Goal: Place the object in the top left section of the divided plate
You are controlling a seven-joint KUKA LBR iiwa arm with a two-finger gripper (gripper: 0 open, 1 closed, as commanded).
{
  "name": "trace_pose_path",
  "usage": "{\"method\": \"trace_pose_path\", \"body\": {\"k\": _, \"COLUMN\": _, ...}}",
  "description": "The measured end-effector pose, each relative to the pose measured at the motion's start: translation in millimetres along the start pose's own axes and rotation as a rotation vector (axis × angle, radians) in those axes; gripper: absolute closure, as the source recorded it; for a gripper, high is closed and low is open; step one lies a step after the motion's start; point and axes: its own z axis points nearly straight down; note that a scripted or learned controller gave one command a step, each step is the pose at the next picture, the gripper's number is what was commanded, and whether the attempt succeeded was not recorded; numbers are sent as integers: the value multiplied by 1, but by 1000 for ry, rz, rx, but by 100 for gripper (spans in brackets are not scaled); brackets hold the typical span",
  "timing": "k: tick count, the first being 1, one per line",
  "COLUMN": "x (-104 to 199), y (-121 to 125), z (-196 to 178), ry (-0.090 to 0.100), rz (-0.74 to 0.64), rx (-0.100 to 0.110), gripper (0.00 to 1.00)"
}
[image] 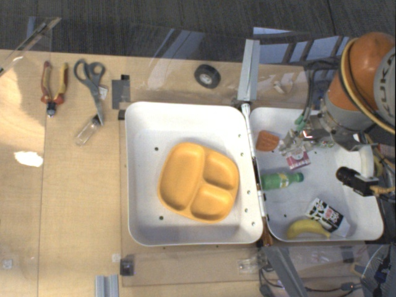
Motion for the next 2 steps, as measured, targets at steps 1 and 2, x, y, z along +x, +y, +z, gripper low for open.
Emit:
{"method": "trace_pose_path", "body": {"k": 1, "x": 69, "y": -10, "z": 22, "ry": 1, "rz": -45, "rx": 2, "gripper": 100}}
{"method": "trace_pose_path", "body": {"k": 2, "x": 140, "y": -2, "z": 21, "ry": 1, "rz": -100, "rx": 1, "gripper": 100}}
